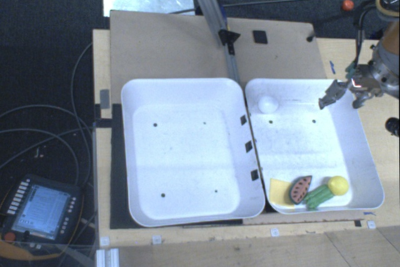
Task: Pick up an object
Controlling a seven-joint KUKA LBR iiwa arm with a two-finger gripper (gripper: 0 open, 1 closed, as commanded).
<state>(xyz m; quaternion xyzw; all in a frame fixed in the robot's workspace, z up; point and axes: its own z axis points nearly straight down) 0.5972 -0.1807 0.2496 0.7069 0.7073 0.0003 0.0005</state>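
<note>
The right bin (pixel 350 128) holds a white ball (pixel 267 104) near its far left corner. Along its near edge lie a yellow flat piece (pixel 280 189), a watermelon slice toy (pixel 300 189), a green piece (pixel 319 196) and a yellow lemon-like ball (pixel 338 185), close together. My gripper (pixel 343 97) hangs over the right bin's far right corner, open, with nothing between its fingers, far from the cluster of toys.
The left bin (pixel 144 134) lies beside the right one. A slanted metal pole (pixel 209 0) rises behind the bins. A pendant with a screen (pixel 40 209) rests on the floor at lower left, with cables around it.
</note>
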